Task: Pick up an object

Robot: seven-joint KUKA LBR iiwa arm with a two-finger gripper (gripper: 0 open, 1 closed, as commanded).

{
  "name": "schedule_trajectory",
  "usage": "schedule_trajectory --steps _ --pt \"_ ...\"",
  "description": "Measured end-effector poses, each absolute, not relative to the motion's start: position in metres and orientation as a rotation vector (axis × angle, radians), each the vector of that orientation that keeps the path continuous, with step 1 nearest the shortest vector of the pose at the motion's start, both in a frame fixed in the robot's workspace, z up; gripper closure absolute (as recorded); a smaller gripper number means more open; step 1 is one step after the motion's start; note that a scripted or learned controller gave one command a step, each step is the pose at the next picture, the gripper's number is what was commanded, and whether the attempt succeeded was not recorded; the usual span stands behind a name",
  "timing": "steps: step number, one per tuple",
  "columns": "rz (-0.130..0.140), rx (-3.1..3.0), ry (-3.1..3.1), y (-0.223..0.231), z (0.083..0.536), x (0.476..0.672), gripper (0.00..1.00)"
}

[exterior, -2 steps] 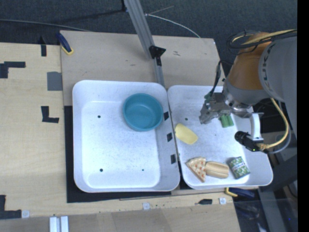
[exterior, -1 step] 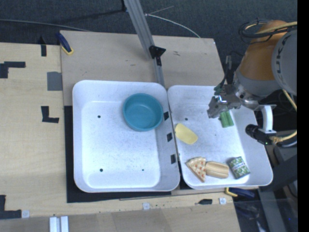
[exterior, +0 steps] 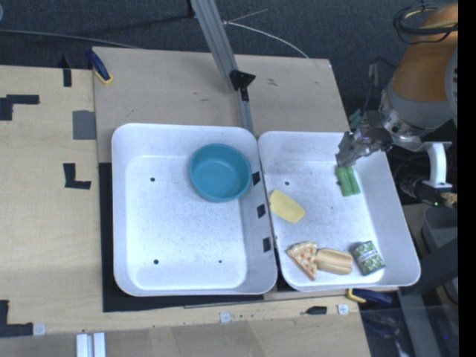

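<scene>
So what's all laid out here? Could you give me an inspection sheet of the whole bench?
Surface: wooden bench bearing left bin and right bin side by side.
Job's things: blue bowl in left bin; green block, yellow piece, pizza slice, tan piece, small green can in right bin.
Clutter: black tape marks on the bench.
Grippers: gripper directly above the green block.
Cables: thin white cable behind the bins.
Surroundings: slanted metal pole.

Grey arm (exterior: 416, 110), orange band, dark end effector (exterior: 349, 152).
</scene>
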State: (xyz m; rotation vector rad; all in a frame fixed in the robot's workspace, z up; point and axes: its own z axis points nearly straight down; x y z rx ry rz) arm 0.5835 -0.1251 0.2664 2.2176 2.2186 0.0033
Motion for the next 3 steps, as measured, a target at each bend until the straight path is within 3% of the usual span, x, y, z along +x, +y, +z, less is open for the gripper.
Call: schedule_trajectory --steps 2,3 --pt "0.001 2.214 2.232 -0.009 0.25 0.601 1.0" --pt "-0.001 2.215 2.23 0.04 0.252 0.598 1.0"
